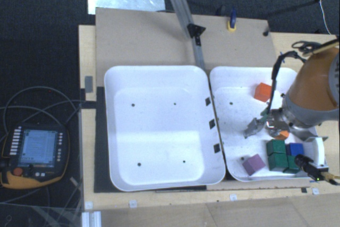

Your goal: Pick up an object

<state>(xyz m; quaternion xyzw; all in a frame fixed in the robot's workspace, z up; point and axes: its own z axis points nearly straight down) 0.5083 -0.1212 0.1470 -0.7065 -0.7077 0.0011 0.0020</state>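
Observation:
My gripper (264, 126) hangs low over the middle of the right bin (234, 101), at the end of the grey arm with its orange band (313, 87). An orange block (262, 92) lies toward the bin's back, just up from the gripper. A small orange piece (282, 135) peeks out from under the wrist. Along the front right lie a green block (277, 154), a blue block (295, 150) and a purple block (253, 164). Nothing is seen held by the gripper.
The left bin (114, 114) sits beside the right one, with black clips along the shared rim. A grey pole (180, 2) slants in from the top. A teach pendant (34, 154) with cables lies off the bench at left.

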